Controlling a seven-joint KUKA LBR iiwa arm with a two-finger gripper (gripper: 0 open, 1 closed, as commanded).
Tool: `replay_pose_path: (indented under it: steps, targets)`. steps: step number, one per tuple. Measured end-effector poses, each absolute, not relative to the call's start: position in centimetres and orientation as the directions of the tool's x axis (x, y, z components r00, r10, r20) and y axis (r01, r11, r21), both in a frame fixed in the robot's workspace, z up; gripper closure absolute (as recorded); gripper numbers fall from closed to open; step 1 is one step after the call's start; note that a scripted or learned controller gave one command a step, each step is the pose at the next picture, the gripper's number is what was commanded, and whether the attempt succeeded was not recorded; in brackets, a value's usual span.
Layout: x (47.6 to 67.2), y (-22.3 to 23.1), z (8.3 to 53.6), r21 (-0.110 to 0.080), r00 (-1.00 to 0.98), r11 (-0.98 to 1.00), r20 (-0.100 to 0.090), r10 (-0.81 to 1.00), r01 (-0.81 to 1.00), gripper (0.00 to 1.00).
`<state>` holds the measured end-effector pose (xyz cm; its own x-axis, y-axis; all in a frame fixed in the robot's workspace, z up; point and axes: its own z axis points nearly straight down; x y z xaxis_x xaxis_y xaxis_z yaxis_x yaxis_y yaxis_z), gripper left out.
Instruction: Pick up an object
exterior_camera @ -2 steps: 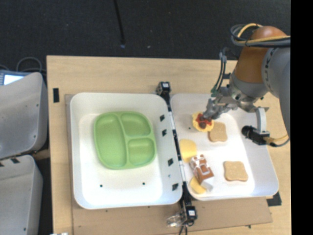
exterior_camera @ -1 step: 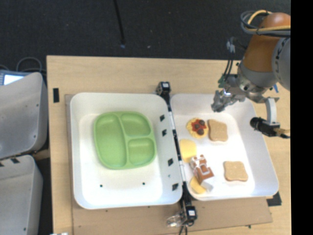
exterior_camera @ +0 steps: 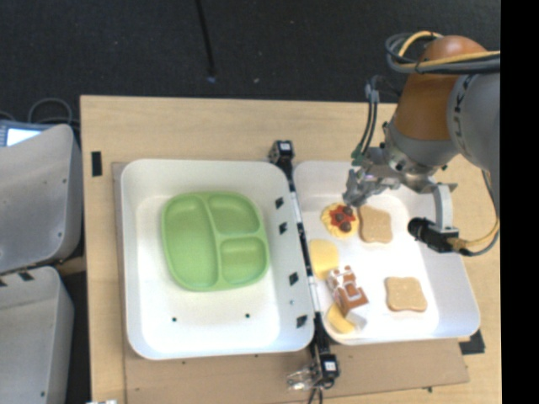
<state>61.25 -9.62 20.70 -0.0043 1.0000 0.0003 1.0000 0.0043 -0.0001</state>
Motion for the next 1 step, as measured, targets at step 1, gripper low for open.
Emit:
replay_pose_path:
  steps: [1]
  targets:
    - [58.73, -4.53, 20.7, 0.0, -0.006, 0.006, 0.001, 1.0, 1.0, 1.0]
